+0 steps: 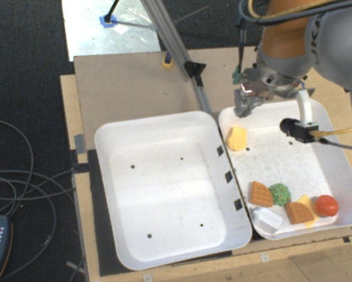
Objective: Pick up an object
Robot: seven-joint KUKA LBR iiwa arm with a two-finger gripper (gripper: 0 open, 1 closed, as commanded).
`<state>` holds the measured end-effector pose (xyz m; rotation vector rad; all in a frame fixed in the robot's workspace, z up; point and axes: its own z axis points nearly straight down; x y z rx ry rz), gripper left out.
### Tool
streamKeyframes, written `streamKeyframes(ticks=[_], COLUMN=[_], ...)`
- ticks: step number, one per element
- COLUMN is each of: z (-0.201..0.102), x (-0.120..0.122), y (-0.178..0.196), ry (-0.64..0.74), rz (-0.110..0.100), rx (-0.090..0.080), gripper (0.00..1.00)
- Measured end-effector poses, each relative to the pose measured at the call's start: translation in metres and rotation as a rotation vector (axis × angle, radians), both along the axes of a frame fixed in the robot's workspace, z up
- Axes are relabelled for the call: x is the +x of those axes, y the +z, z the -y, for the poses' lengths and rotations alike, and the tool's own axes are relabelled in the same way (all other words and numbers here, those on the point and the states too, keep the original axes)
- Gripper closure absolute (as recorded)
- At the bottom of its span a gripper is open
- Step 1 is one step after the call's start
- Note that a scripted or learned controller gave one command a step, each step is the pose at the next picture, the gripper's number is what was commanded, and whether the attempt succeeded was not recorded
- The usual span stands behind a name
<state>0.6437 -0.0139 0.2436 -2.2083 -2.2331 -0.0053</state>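
My gripper [247,102] hangs over the far left corner of the right bin [338,150], just above a yellow piece [237,138].

I cannot tell how my gripper stands: it shows as a dark metal cluster under my orange wrist band, too blurred to read, and nothing is visibly held in it. The yellow piece lies on the bin floor just below and to the left of the tool, near the wall shared with the left bin [127,237]. Along the near edge of the right bin sit the other things, grouped close: an orange waffle-like wedge [260,194], a green lump [280,193] touching it, a second orange wedge [298,212], a red ball [326,205], and a white block [267,220].
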Motion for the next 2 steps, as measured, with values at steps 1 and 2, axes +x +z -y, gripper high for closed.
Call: streamKeyframes(ticks=[1,2], z=[-0.047,-0.093], x=[0.007,0.008], y=[-0.008,-0.005], ry=[-0.001,-0.002], rz=[0.000,0.001], rx=[-0.001,-0.001], gripper=[1.00,1.00])
